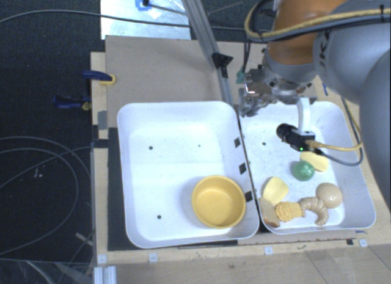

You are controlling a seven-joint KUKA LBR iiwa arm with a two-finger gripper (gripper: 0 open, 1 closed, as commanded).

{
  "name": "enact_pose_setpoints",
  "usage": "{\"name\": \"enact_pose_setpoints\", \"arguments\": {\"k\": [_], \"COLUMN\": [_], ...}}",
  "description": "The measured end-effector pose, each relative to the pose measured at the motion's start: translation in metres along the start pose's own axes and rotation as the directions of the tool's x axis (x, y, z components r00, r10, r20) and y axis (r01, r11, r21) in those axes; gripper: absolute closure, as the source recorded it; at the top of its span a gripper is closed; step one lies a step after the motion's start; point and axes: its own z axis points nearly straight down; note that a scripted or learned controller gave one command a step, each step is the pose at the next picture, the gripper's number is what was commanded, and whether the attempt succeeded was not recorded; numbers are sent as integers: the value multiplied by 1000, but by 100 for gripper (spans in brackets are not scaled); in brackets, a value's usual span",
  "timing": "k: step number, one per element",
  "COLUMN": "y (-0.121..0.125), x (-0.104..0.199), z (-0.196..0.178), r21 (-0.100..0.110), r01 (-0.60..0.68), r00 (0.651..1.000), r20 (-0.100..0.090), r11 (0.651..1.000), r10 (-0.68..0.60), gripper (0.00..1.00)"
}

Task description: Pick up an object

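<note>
Gripper [249, 104] over far-left corner of right bin [267, 154]; open/shut: can't tell, nothing seen held. Green ball [302, 170] lies apart, toward near end. Rec.: centre above ball, descend straight, avoid yellow piece [315, 161] just beside.

My worktop [159, 69] is a brown board. Two white bins sit on it side by side, the left bin [171, 136] right up against the right bin [269, 154]. A black mat [113, 203] peeks out under the left bin. Two blue clamps [98, 77] bite the board's left edge.
</note>
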Motion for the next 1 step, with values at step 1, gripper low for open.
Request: {"name": "enact_pose_setpoints", "arguments": {"k": [1], "y": [7], "x": [48], "z": [27], "r21": [1], "r01": [-2], "r00": [1000], "r20": [1], "r11": [1000], "r10": [2], "gripper": [100]}}
